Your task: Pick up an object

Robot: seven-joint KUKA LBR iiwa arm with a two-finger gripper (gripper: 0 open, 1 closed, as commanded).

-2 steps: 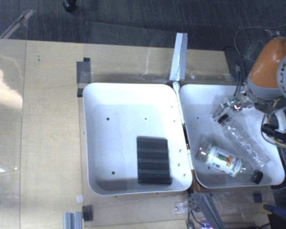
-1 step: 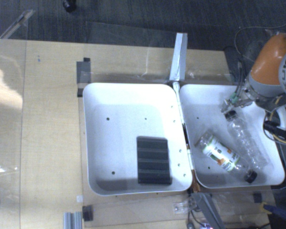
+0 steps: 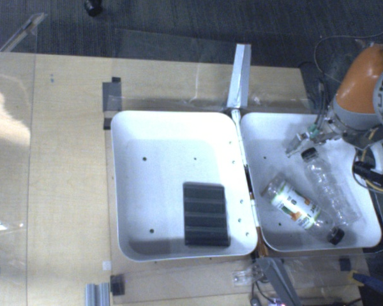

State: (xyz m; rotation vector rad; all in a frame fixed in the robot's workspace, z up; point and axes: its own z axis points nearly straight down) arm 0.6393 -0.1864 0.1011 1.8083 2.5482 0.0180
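Camera view
Landmark: the shallow white right bin (image 3: pixel 268 129), taken as reference for everything below.
My arm: grey with an orange band (image 3: pixel 364 81), reaching in from the right, over the far right corner of that bin.
My gripper (image 3: pixel 304 143): low over the far part of the right bin; whether it is wide or narrow, I cannot tell, and I see nothing held in it.
Clear plastic bottle (image 3: pixel 329 190): lying in the right bin, running from near my gripper toward the near right corner, its black cap (image 3: pixel 335 236) at the near end.
Small bottle with a white, green and orange label (image 3: pixel 292 204): lying aslant in the middle of the right bin, just beside the clear bottle.
Left bin (image 3: pixel 134 171): shallow and white, touching the right bin's left edge.
Black ribbed rectangular block (image 3: pixel 205 214): flat in the left bin, at its near side, well apart from the right bin's bottles.
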